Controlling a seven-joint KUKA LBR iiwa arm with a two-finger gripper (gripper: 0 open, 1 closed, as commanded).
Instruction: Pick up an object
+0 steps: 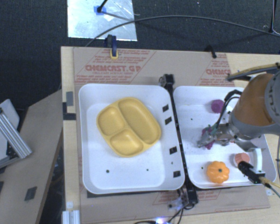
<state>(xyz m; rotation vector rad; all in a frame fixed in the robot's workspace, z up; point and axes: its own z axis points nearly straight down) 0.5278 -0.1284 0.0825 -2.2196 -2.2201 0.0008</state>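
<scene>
Gripper point(206, 139) sits low in right bin point(196, 171), reaching leftward off the wrist. Can't tell whether it's spread or pinching; tips blur into a small purplish bit there.

Likely targets, relative to gripper:
- orange pumpkin point(218, 171), just below & slightly right, roundish, stem up, no real long axis.
- pink piece point(241, 158), further right, partly behind arm.
- purple object point(217, 106), above, near bin's far wall; shape too small to read.

Yellow divided tray point(128, 126) lies well left in left bin point(91, 171), long axis diagonal, probably just dropped loose.
</scene>
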